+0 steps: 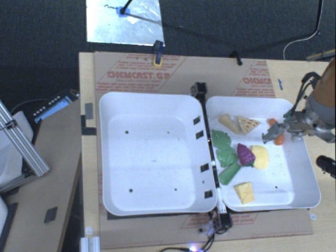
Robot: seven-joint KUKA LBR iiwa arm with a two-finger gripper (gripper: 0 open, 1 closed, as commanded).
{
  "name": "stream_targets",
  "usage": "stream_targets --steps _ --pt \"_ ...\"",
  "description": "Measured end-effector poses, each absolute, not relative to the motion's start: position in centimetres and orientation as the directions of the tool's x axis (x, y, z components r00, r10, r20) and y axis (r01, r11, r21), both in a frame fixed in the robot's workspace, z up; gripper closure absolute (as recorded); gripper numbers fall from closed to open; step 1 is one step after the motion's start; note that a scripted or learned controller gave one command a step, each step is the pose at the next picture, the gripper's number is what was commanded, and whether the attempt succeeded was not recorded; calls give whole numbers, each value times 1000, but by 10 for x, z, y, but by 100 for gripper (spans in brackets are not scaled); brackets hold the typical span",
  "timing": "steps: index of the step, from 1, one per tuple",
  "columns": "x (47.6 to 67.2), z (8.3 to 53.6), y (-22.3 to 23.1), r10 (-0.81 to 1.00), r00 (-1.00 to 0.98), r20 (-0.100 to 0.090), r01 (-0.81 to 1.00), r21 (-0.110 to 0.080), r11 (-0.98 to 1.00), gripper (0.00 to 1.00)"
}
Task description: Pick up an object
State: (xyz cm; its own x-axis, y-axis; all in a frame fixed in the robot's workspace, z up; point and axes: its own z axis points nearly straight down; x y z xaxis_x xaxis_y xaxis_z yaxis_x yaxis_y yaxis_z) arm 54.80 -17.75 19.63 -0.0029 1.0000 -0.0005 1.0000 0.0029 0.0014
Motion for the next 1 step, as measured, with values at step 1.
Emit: stream_targets --steps 1 --pt "549 208 -178 1000 -6 -1 1000 5 6 100"
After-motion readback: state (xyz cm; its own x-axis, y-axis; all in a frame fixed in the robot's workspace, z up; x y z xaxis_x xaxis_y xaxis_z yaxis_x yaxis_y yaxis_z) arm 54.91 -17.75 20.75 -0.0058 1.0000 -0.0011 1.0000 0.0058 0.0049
